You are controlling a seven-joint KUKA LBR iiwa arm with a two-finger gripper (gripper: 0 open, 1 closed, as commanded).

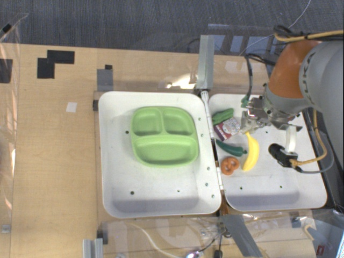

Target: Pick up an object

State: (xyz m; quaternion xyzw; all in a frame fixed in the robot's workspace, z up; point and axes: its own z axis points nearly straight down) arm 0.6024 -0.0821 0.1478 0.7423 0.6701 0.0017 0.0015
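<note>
You see a green plastic divided tray [163, 135] lying in the left shallow white bin [115, 192], on a wooden bench [48, 171].

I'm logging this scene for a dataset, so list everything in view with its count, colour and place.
Bins: two, white, side by side on the bench.
Divided plate: one, green, in the left bin.
Banana: one, yellow, right bin, middle.
Round fruit: one, orange-red, right bin, beside the banana.
Green vegetables: two, right bin, near its left wall.
Wrapper: one, white and red, right bin, between the vegetables.
Arm: one, grey with orange band, over the right bin.
Gripper: one, above the wrapper and banana.
</note>
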